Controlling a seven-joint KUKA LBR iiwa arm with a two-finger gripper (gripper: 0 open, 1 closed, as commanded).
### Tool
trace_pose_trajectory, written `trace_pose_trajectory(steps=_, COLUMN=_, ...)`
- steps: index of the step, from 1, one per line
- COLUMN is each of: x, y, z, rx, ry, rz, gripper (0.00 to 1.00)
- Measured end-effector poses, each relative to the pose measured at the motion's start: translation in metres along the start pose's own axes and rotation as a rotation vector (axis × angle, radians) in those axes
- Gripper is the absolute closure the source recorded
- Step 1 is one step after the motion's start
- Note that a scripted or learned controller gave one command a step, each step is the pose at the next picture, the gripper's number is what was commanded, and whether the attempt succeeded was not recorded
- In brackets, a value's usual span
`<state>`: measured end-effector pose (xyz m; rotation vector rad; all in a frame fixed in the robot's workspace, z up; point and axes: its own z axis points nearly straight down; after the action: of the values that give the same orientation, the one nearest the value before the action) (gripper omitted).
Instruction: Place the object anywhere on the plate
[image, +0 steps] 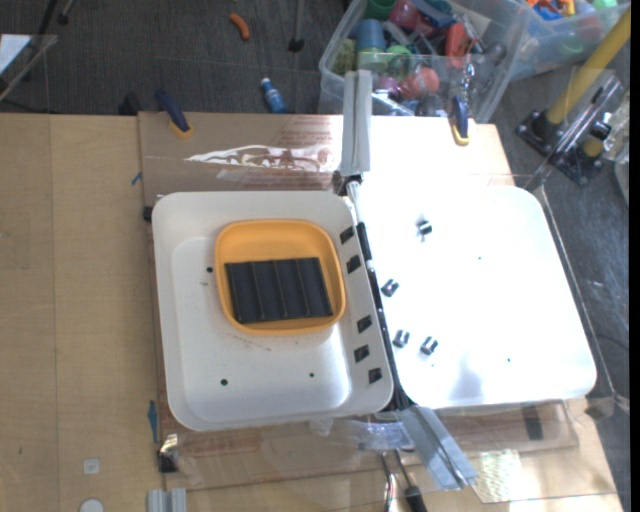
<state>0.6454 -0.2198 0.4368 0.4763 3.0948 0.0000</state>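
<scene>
Two shallow white plastic bins lie side by side: the left bin (180, 400) fills the frame's centre-left, the right bin (540, 300) the centre-right. In the left bin I see a rounded-square orange plate (275, 232), and on it a dark grey ribbed rectangular slab (277, 290). The slab lies flat with its long side across the frame, toward the plate's lower edge. I judge this to be the task's object, already resting inside the plate's rim, so the placement reads as done.

The plate sits toward the upper part of its bin. This leaves open white floor below it and a narrower margin at left.

A row of small black clips (362, 325) marks the seam between the bins. A few small dark fragments (424, 229) are scattered on the glaring right bin. I cannot tell how the jaws stand.
</scene>
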Motion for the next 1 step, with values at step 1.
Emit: trace_pose_trajectory(steps=1, x=-0.0098, y=0.0025, z=0.0, rx=-0.001, ry=-0.001, rz=-0.25, gripper=1.0)
